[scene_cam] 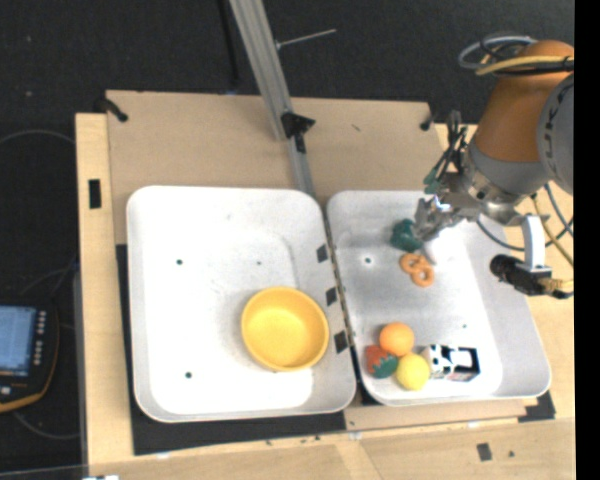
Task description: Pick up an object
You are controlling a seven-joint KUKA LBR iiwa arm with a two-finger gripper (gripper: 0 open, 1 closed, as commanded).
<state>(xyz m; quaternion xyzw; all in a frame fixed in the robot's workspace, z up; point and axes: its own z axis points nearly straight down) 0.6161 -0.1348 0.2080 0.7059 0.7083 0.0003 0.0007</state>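
My gripper (424, 226) hangs over the far part of the right bin (500, 313), reaching in from the right. A small teal object (405, 235) lies right at its fingertips, touching or nearly so; I cannot tell whether it sits between them. Just below lies an orange pretzel-shaped piece (417, 268). Near the bin's front sit an orange ball (397, 339), a yellow ball (413, 372), a small red and green piece (381, 365) and a black and white block (452, 362).
A yellow bowl (284, 328) rests in the left bin (180, 258), toward its front right. A grey metal pole (268, 68) slants down from the top to the gap between the bins. A handheld pendant (12, 353) lies off the bench at far left.
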